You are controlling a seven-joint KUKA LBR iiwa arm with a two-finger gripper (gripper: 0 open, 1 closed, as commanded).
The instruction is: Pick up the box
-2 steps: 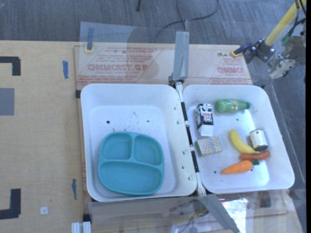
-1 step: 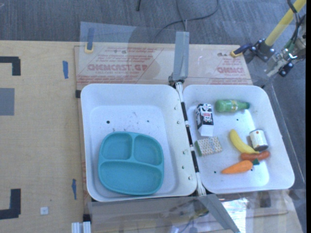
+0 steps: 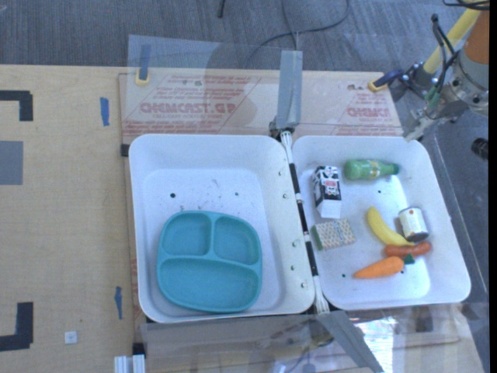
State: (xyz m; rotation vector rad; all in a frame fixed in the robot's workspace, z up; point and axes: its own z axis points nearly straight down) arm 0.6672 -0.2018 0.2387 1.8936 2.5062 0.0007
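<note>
The box (image 3: 328, 191) is a small black-and-white carton lying in the right bin (image 3: 443, 286), near that bin's left wall. My gripper (image 3: 420, 124) hangs over the right bin's back right corner, well to the right of the box and beyond it, touching nothing. Between the box and the gripper lies a green bottle (image 3: 370, 169) on its side.
A tan speckled pad (image 3: 335, 234) lies just in front of the box. A banana (image 3: 384, 228), a small can (image 3: 412, 224), a red pepper (image 3: 409, 249) and a carrot (image 3: 380, 268) lie at the right. A teal divided plate (image 3: 210, 261) fills the left bin (image 3: 147, 177).
</note>
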